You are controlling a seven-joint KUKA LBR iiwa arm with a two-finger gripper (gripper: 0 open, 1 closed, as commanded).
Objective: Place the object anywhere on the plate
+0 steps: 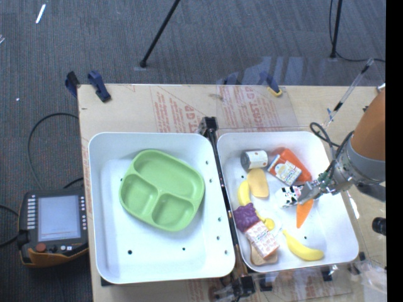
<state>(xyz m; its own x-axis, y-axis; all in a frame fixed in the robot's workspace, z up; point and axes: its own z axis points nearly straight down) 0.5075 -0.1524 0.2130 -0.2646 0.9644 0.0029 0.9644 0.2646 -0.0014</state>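
Observation:
A green three-compartment plate (162,189) lies in the left bin (107,257) with nothing on it. My gripper (313,191) is low over the right bin (343,231), near its right-hand middle. Its tip is right above the wide end of an orange carrot (304,213), which points toward the bin's front. A small black-and-white toy cow (289,195) lies just left of the tip. From this angle I cannot make out whether the carrot is gripped or simply lying under the tip.
The right bin also holds a grey can (255,159), an orange carton (287,168), a pale yellow piece (257,183), purple grapes (245,217), a small printed box (262,238) and a banana (304,248). A pendant (55,222) lies left of the bench.

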